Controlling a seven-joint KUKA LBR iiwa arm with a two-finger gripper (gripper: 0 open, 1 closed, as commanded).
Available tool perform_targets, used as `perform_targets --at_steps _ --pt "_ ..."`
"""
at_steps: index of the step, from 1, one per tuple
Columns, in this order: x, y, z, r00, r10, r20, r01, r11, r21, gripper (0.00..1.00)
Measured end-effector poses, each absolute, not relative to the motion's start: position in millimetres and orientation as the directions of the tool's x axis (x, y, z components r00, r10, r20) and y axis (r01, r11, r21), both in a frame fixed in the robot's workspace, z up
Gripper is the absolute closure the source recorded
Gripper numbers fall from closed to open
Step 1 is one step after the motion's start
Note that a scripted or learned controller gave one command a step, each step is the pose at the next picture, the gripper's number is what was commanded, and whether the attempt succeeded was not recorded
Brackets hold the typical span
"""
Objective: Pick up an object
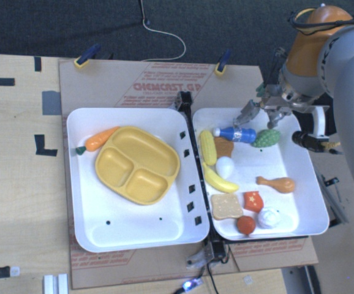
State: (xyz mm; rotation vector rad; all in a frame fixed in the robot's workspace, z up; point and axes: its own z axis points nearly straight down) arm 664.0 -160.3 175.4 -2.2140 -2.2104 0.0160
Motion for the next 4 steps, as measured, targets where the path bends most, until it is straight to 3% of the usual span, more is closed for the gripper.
perform_targets --at_steps 1,3,4 --pt "667.5 -160 185 -0.001 1.000 0.000 1.000 0.001 -0.002 0.00" --pt "666.5 -155 87 -0.002 1.000 -0.001 1.000 0.002 -0.005 0.00" --pt "665.7 -155 99 -0.005 1.000 -0.001 1.000 0.005 -0.012 1.00"
